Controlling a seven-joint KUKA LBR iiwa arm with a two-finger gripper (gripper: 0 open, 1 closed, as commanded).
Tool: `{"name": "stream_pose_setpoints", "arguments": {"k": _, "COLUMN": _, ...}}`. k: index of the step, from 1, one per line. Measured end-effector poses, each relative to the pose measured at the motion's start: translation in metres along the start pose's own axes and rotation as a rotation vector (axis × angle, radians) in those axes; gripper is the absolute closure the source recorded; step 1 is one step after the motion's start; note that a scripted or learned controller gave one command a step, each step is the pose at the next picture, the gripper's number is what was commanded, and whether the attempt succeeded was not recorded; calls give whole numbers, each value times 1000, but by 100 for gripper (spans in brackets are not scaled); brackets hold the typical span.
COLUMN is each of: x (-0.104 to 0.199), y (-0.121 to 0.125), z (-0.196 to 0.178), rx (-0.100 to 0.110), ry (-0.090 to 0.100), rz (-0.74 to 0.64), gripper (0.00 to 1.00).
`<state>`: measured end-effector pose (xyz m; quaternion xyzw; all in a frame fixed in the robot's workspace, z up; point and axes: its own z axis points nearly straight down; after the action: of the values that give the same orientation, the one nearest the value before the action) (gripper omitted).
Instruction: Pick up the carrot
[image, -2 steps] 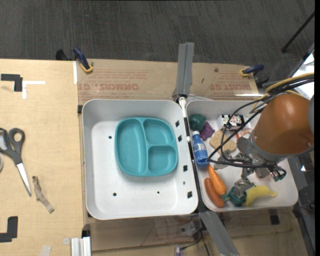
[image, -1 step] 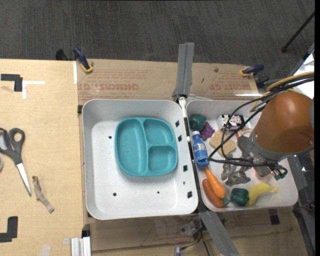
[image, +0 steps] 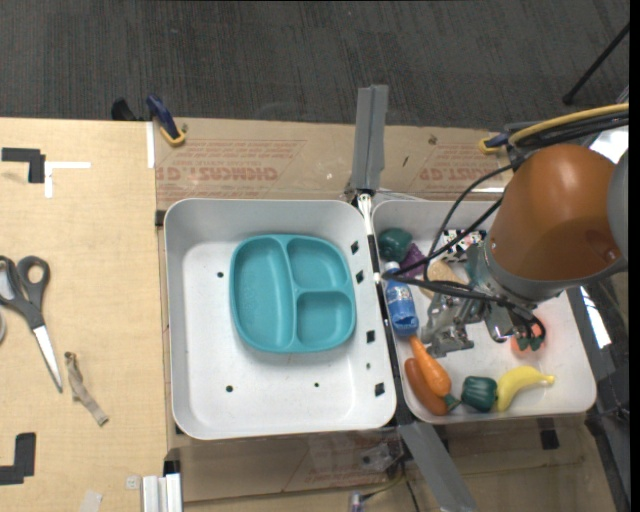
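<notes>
While my gripper (image: 452, 335) hovers beside the carrot (image: 428, 377), finger state unclear to me, I worry about it snagging the neighbouring blue bottle (image: 402, 307).

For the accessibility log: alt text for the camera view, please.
The gripper hangs in the right bin just above an orange carrot, beside a green pepper and a banana. The left bin holds a teal divided plate.
</notes>
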<state>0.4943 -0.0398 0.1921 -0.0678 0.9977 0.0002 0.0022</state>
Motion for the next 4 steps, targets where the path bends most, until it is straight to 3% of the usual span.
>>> {"name": "stream_pose_setpoints", "arguments": {"k": 1, "x": 0, "y": 0, "z": 0, "rx": 0, "ry": 0, "rz": 0, "gripper": 0}}
{"name": "stream_pose_setpoints", "arguments": {"k": 2, "x": 8, "y": -61, "z": 100, "rx": 0, "ry": 3, "rz": -5, "gripper": 0}}
{"name": "stream_pose_setpoints", "arguments": {"k": 3, "x": -86, "y": -69, "z": 99, "rx": 1, "ry": -2, "rz": -20, "gripper": 0}}
{"name": "stream_pose_setpoints", "arguments": {"k": 4, "x": -55, "y": -64, "z": 100, "rx": -1, "ry": 2, "rz": 28, "gripper": 0}}
